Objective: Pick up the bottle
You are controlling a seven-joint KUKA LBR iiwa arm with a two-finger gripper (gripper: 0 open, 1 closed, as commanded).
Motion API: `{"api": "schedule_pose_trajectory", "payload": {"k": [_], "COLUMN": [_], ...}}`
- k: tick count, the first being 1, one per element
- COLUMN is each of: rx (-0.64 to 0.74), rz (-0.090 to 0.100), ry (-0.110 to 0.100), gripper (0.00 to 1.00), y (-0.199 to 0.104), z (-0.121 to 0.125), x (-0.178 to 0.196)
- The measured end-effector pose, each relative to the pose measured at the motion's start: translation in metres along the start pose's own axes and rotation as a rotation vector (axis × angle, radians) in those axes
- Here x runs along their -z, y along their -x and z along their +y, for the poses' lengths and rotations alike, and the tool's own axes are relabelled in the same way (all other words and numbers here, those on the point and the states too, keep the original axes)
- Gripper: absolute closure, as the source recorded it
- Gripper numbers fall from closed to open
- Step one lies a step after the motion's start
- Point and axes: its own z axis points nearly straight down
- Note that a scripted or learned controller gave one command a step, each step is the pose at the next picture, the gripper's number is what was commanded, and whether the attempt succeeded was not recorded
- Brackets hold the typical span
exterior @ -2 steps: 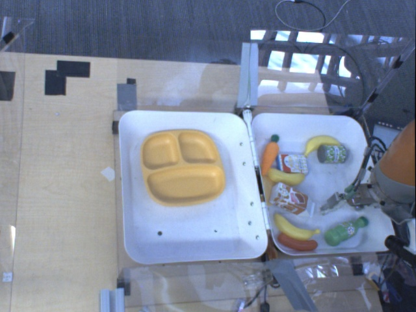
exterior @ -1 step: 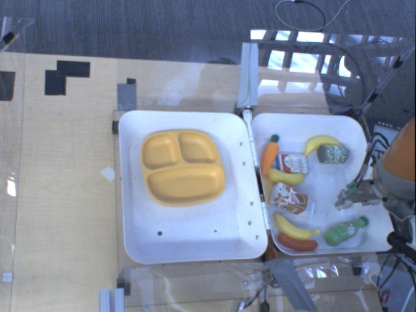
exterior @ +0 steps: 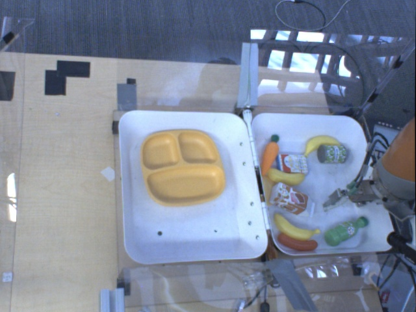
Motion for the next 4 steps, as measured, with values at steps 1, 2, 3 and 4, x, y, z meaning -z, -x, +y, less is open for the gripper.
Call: {"api": "schedule_pose_trajectory", "payload": {"k": [1,2,3,4], "rx": [0.277,0.279,-0.038,-0.119], "rz": [-0.004,-0.002,0.001,0.001], "ry": [-0.002,0.002,-0.012,-0.013], "gripper": [0.00,1.00,1.00,1.00], "y": [-0.020,-0.022,-0.018,0.005], "z": [-0.001,0.002,0.148,0.043], "x": [-0.011,0.000,0.105,0.146]}}
